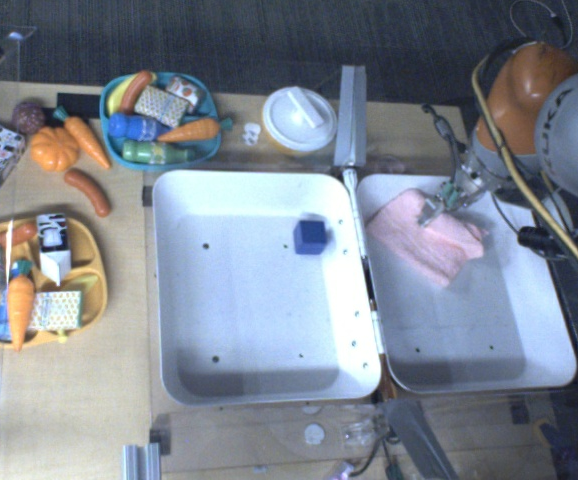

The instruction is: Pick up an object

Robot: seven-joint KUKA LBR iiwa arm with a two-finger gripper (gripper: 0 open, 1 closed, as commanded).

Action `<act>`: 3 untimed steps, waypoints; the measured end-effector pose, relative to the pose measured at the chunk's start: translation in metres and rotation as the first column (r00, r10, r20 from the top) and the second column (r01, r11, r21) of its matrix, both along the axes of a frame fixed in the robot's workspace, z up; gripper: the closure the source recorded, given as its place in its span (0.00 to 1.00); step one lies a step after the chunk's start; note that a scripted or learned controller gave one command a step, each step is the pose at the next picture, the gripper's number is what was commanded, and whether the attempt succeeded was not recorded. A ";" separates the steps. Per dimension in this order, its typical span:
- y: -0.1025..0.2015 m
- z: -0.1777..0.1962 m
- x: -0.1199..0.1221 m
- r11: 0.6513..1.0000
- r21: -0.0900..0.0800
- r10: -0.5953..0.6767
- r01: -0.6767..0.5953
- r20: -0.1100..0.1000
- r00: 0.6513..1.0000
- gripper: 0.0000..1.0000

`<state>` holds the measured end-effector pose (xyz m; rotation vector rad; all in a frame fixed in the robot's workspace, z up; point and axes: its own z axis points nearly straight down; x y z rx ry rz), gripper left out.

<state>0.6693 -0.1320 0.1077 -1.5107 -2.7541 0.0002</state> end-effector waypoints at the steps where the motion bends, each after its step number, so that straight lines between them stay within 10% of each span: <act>1: 0.007 0.055 0.000 0.989 0.000 -0.150 0.150 0.002 0.989 1.00; 2: 0.070 0.074 0.001 0.967 0.000 -0.254 0.254 0.001 0.967 1.00; 3: 0.042 0.073 -0.009 0.996 0.000 -0.085 0.085 -0.002 0.996 1.00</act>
